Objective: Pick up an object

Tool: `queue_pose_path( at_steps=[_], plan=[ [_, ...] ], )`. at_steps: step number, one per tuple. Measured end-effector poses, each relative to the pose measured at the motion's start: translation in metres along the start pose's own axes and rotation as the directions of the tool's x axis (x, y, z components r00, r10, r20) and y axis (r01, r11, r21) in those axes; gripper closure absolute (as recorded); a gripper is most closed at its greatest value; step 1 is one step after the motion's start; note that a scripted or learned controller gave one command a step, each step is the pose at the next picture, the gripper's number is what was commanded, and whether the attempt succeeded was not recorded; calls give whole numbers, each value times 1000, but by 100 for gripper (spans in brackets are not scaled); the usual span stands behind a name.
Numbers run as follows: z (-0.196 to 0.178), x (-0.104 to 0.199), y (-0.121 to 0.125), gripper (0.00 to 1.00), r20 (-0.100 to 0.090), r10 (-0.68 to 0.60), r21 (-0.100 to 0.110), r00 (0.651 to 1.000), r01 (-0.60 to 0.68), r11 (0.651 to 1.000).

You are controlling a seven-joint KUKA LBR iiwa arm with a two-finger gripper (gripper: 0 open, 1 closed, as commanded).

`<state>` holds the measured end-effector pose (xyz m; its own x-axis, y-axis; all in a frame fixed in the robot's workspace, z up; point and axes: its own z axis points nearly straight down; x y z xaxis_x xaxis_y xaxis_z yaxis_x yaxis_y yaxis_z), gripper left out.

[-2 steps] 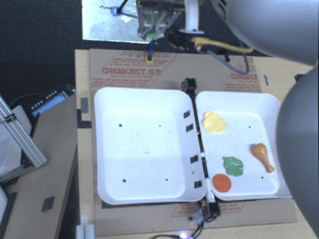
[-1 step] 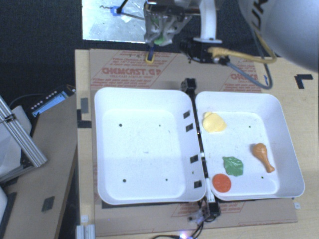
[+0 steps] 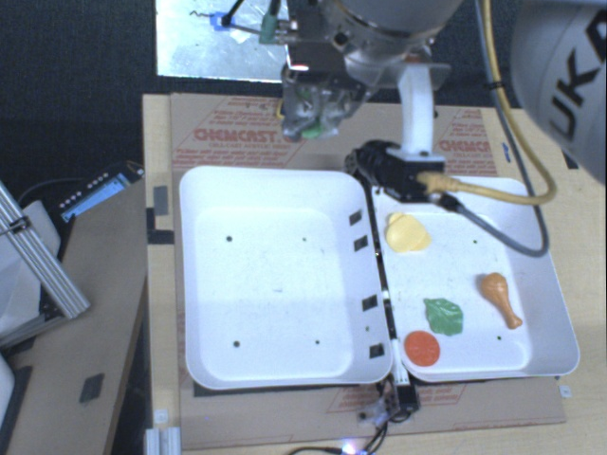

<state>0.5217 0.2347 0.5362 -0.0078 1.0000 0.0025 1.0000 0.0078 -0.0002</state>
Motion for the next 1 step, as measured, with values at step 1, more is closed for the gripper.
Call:
queue_pose_path(
  at_steps=[1],
  plan=[
    [1,-1,-19,100,1,3,0,1000,-3,1000]
  ],
)
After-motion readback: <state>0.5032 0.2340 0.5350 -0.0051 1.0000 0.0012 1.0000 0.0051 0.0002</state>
